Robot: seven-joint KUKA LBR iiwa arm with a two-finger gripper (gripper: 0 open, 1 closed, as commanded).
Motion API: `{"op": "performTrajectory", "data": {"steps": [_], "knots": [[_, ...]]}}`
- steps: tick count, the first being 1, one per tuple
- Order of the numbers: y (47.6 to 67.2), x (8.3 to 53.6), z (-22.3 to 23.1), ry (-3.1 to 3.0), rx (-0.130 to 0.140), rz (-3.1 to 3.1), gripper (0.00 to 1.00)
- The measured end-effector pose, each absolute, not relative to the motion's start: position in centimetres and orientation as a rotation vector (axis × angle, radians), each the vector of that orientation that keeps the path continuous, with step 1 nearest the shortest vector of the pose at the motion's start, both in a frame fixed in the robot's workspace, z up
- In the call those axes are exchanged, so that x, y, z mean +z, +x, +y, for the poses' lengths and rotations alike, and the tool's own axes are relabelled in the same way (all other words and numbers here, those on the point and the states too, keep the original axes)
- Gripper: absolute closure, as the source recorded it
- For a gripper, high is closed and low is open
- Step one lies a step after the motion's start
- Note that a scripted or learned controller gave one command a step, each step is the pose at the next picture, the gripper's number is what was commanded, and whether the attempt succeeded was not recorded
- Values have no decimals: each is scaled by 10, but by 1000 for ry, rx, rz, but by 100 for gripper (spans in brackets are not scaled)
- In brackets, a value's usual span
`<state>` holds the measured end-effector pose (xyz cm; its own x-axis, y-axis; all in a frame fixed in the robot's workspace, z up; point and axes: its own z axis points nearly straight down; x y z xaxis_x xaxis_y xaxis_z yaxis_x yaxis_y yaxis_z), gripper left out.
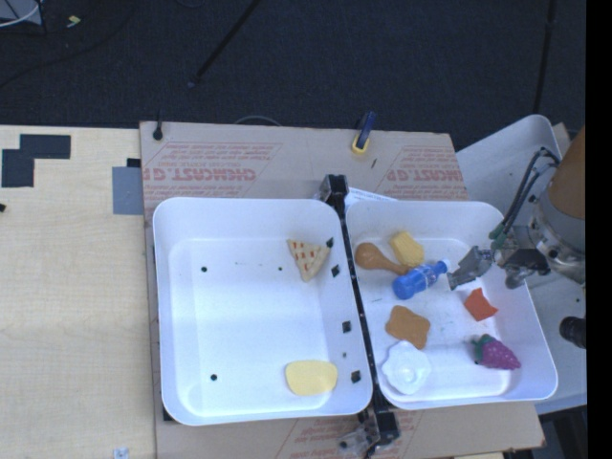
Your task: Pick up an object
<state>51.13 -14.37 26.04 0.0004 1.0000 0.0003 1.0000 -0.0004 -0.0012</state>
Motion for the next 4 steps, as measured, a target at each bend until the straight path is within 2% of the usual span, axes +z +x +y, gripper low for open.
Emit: {"op": "performTrajectory", "data": {"steps": [1,2,3,4], "knots": [[518,118,-156,-2212,13,-2211,0],[556,85,-120,-2216,0,-2223,0],[555,97,-122,-2224,1,-2213,100],[594,193,-6,-2209,-17,-2237,100]]}}
